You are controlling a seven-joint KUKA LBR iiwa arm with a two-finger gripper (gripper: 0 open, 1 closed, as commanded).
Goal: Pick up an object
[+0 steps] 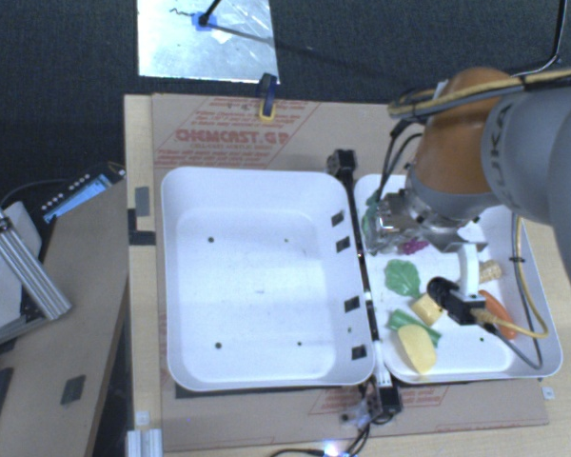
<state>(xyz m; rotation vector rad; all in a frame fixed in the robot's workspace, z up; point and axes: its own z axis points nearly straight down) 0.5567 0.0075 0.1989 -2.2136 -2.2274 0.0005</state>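
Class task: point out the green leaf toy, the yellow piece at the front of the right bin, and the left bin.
Green leaf toy (402,276), camera view, its middle.
Yellow piece (419,349), camera view, its middle.
Left bin (257,181), camera view, far rim.

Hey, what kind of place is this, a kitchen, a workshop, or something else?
Most likely a robotics lab set up for grasping trials. A grey and orange robot arm reaches over two shallow white bins on a cardboard-covered bench, and the right bin holds small toy-like items such as a yellow piece.

White bins: two (257,284) (528,350)
Green leafy pieces: two (402,276) (406,320)
Yellow pieces: two (419,348) (425,308)
Orange carrot: one (495,305)
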